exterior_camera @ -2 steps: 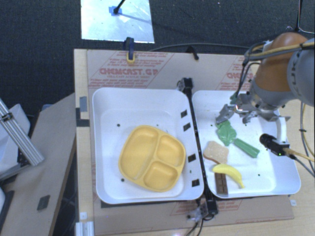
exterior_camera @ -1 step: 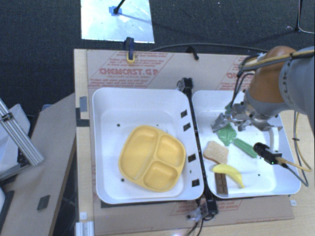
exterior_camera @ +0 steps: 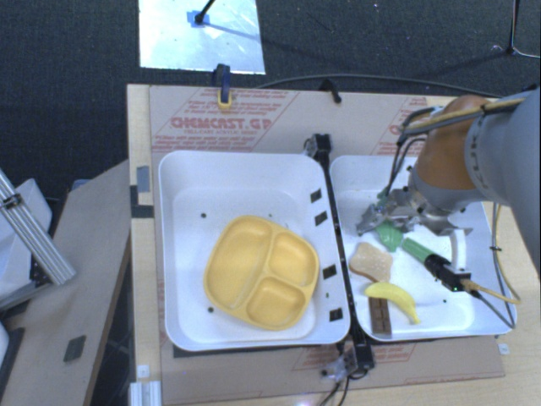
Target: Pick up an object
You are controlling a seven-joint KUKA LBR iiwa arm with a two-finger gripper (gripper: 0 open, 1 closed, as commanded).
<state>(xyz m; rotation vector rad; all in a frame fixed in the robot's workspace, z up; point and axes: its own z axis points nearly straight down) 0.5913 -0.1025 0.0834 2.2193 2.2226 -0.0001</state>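
Observation:
My gripper (exterior_camera: 378, 220) is low in the right bin (exterior_camera: 359, 176), near its left-middle, just above and to the left of a green object (exterior_camera: 390, 237). A green stick-like piece (exterior_camera: 416, 248) runs to the right of that object. A tan slice of bread (exterior_camera: 372, 261) lies just below the gripper. Toward the bin's front lie a yellow banana (exterior_camera: 394, 299) and a small brown bar (exterior_camera: 380, 315). I see nothing clearly held in the gripper.
The left bin (exterior_camera: 182, 227) holds a yellow divided plate (exterior_camera: 262, 271). The black divider (exterior_camera: 331, 227) between the bins runs close to the gripper's left. The arm (exterior_camera: 473, 159) covers the right bin's back right part.

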